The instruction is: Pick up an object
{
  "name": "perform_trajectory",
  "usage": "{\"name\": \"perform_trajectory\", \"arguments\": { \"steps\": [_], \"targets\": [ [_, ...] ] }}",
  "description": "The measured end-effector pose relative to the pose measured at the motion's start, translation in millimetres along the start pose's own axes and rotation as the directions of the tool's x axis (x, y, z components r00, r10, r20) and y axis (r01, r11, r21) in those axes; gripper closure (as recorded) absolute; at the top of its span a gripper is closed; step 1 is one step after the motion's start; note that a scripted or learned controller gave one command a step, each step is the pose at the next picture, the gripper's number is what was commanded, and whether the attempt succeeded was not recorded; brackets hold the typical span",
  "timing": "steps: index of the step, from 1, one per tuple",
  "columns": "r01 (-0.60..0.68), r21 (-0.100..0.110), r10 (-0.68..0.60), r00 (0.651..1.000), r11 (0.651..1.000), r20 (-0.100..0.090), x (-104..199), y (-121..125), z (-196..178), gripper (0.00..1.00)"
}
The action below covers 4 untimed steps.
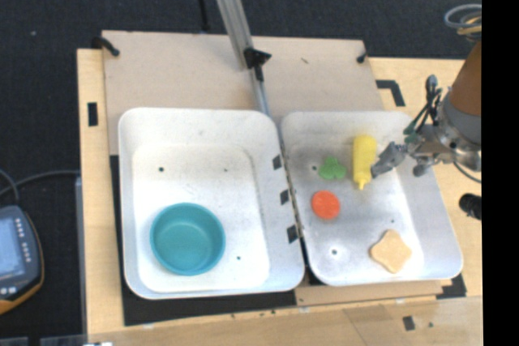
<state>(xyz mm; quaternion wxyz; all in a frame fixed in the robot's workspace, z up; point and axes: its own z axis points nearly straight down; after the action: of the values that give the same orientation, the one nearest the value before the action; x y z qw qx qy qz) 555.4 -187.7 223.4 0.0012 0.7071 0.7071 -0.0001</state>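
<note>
The yellow object [363, 159] lay upright in the right bin [430, 243], centre-right of the frame, probably the target since the gripper [397, 156] hung just beside it. Whether the claw was open I cannot tell. An orange ball [326, 204] sat lower left.

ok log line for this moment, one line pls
phase: approach | hand: over right bin, beside yellow object | held: nothing seen | also right bin: green piece, orange ball
</note>
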Motion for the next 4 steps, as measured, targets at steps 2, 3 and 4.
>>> {"name": "perform_trajectory", "arguments": {
  "steps": [2,3,4],
  "targets": [
    [-0.004,0.005,0.004,1.000,1.000,-0.001,9,7,104,0.00],
    [-0.008,-0.003,0.008,1.000,1.000,-0.001,8,9,90,1.00],
    [-0.009,0.000,0.009,1.000,1.000,-0.001,-1,11,45,1.00]
  ]
}}
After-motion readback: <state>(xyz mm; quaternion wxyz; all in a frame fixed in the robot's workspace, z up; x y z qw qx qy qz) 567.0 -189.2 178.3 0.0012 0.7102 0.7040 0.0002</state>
